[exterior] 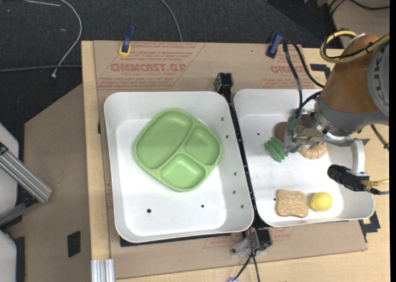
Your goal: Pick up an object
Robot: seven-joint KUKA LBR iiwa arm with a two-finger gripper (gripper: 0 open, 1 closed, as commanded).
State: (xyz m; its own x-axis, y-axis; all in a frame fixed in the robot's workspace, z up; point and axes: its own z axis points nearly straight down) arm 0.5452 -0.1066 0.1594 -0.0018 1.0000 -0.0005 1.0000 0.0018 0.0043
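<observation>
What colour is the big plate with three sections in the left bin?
Light green. The divided plate shows plainly in the camera view, lying in the left bin.

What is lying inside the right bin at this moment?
In the right bin: a tan biscuit-like piece, a yellow ball, a green ridged item and a tan ridged object. The tool and arm cover whatever lies beneath them.

Red print on the brown cardboard sheet (179, 61) under the bins reads "CHEMCAST GP" along its far edge, left of centre. A second red print of the same kind lies further right, too cut off by cables to read fully.
</observation>
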